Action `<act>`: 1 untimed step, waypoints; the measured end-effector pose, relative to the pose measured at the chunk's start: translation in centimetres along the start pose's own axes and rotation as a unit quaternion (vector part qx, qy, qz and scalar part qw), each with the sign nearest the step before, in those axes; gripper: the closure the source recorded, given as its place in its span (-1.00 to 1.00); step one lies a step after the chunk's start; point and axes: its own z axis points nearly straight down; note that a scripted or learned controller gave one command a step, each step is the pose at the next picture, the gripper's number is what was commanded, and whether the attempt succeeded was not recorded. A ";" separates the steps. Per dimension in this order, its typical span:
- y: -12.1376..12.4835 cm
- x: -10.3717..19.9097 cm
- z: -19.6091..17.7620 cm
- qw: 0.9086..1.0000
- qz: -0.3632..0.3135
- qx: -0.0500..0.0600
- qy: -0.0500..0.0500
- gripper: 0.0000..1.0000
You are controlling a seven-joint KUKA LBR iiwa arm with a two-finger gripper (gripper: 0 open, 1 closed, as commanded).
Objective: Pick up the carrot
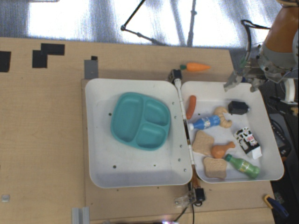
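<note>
The carrot (196,67), orange with a green top, lies on the wooden bench just beyond the far rim of the right bin (273,146), outside both bins. My gripper (243,83) hangs over the far right corner of that bin, to the right of the carrot and apart from it. Its two fingers (231,82) stand spread open with nothing between them.
The right bin holds a red sausage (190,107), blue bottle (207,122), black block (238,107), milk carton (247,141), two bread slices (202,143), a drumstick (222,149) and a green bottle (243,166). A teal divided plate (140,120) lies in the left bin (100,171).
</note>
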 end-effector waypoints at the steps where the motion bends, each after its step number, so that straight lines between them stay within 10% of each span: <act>1: -5.6 -2.0 4.9 0.995 -0.100 0.001 0.000 -1.00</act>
